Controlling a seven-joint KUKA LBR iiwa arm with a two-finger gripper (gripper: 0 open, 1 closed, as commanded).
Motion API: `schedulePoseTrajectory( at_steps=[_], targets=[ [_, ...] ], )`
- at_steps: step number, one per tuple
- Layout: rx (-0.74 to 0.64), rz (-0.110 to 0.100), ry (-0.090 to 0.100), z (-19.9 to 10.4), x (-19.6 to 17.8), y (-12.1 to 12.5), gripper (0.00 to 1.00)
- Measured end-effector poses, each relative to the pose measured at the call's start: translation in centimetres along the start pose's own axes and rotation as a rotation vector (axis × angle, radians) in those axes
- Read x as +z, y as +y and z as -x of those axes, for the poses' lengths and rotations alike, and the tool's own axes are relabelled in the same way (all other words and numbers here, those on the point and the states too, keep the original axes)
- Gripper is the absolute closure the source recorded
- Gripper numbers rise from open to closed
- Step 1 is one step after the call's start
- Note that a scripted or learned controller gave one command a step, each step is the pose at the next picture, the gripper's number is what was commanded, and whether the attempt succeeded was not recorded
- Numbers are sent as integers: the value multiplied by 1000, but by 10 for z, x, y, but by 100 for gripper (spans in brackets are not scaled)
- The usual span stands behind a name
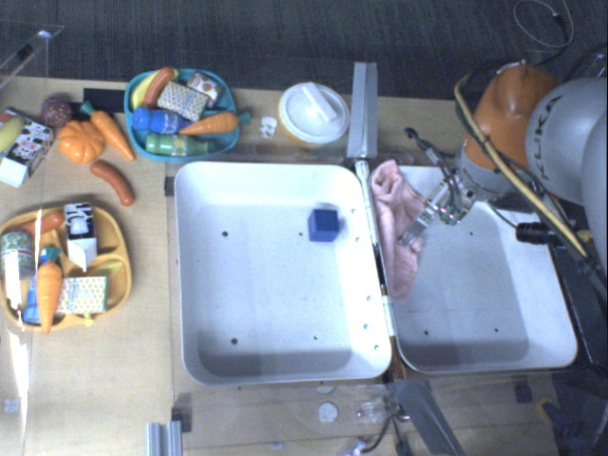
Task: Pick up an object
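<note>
Gripper (415, 228): low in right bin (494, 350), fingers against pink cloth (394, 226); grasp cannot be told.
Pink cloth: touching gripper's left, along bin's left wall.
Blue cube (324, 224): left bin (275, 359), well left of gripper.

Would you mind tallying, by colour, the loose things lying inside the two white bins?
Blue: 1, the blue block in the left bin.
Pink: 1, the pink cloth along the left wall of the right bin.
Total: 2
</note>
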State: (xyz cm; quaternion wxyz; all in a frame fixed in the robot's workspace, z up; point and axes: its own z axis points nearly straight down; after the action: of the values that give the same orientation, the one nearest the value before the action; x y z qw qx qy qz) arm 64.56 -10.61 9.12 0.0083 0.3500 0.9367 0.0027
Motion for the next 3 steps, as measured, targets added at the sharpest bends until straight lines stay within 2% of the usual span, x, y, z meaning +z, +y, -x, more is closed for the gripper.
schedulePoseTrajectory(
  at_steps=[1,2,3],
  targets=[
    [45,-16,12,-1,2,18,0],
    [16,-2,-2,-8,0,14,0],
    [168,-16,19,-2,2,23,0]
  ],
)
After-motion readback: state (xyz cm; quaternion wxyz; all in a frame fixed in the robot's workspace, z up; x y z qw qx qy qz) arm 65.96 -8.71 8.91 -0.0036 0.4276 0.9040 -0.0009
